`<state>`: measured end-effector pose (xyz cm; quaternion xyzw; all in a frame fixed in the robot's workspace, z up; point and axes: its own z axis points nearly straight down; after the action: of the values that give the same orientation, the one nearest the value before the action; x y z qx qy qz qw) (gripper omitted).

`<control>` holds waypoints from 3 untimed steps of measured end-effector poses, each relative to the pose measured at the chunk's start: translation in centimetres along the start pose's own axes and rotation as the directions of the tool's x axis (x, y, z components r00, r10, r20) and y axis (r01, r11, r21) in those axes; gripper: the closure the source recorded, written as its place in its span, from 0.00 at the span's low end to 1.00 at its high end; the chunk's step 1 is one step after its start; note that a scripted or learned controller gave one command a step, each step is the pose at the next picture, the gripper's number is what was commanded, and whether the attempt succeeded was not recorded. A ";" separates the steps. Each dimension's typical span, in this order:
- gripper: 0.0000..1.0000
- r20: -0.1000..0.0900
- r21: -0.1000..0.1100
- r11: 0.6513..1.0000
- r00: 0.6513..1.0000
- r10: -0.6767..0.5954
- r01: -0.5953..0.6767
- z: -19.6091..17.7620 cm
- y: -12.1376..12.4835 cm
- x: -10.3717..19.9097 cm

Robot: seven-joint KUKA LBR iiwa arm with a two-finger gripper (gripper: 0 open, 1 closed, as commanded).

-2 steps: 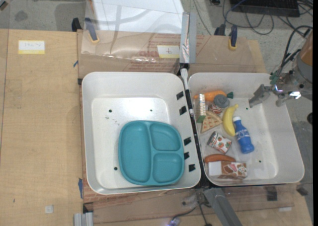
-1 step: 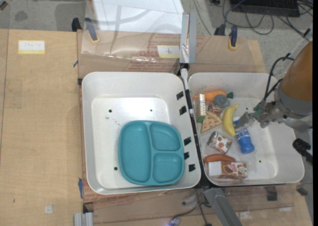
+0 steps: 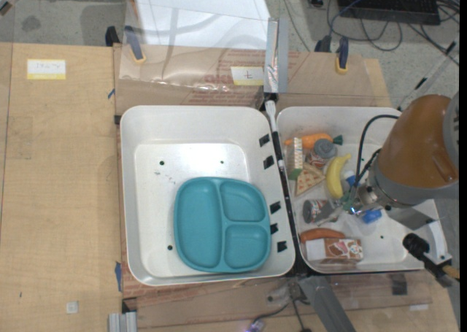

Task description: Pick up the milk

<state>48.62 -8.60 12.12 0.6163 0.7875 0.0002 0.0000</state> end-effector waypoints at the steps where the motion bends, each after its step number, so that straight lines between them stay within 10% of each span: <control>1: 0.00 -0.001 0.001 0.995 0.995 0.103 -0.103 3.0 1.5 1.8; 2: 1.00 0.001 -0.003 0.994 0.994 0.111 -0.111 1.9 1.4 1.4; 3: 0.00 0.001 -0.002 0.994 0.994 0.112 -0.112 1.9 1.4 1.4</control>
<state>49.67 -6.92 10.18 0.6593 0.7519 0.0008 0.0013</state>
